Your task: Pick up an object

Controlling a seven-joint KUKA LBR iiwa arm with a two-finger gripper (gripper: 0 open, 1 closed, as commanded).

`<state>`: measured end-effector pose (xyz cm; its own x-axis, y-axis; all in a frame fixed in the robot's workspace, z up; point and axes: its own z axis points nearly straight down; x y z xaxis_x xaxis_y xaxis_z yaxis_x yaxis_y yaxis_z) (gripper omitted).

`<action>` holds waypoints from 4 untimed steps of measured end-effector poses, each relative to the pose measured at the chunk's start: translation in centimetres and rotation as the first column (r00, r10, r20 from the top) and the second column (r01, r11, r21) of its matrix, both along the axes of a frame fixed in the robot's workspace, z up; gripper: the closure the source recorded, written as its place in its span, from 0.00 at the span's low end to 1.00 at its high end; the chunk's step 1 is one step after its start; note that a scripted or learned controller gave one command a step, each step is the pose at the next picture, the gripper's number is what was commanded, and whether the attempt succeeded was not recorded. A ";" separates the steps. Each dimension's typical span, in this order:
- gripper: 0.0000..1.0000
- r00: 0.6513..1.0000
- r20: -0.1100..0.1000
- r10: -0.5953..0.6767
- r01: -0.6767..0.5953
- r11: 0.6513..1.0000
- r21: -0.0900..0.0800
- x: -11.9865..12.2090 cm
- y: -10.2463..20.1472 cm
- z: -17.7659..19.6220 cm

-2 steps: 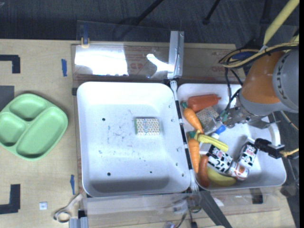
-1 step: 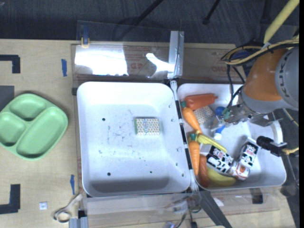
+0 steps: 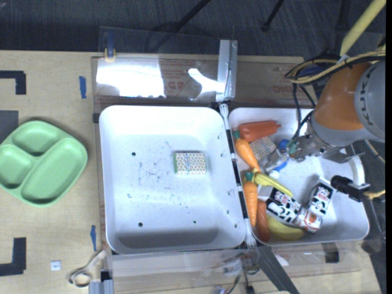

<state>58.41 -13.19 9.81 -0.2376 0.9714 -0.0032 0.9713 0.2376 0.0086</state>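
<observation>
- The arm reaches in from the right, over the right bin.
- The gripper is low in that bin, near the top of the pile of toys.
- I cannot tell if the fingers are wide or narrow. They are too small and blurry to see.
- I see nothing held between them, so I think nothing is picked up yet.
- What could go wrong: the toys lie packed close and touch each other. The gripper may bump one and push it away, or grab two at once.
- The carrots lie right along the wall between the bins. That wall could block the gripper.
- The round toys could slip out when squeezed.
- The right bin holds many things: an orange toy at the top, carrots down the left side, a grey speckled block, a yellow corn-like stick, two black and white cartons and a banana at the bottom.
- The left bin holds just one thing, a small patterned block near its middle. It sits alone, well apart from the walls.
- A green tray with parts sits on the table at the far left. Nothing is in it.
</observation>
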 end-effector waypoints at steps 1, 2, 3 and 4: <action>0.00 0.979 -0.005 -0.202 0.202 0.979 0.002 0.1 -0.4 -1.2; 0.00 0.985 -0.003 -0.174 0.174 0.985 0.001 1.7 3.5 -1.1; 0.00 0.991 -0.006 0.131 -0.131 0.991 0.000 2.2 4.8 8.7; 0.00 0.966 0.008 0.258 -0.258 0.966 -0.004 2.4 -2.0 0.5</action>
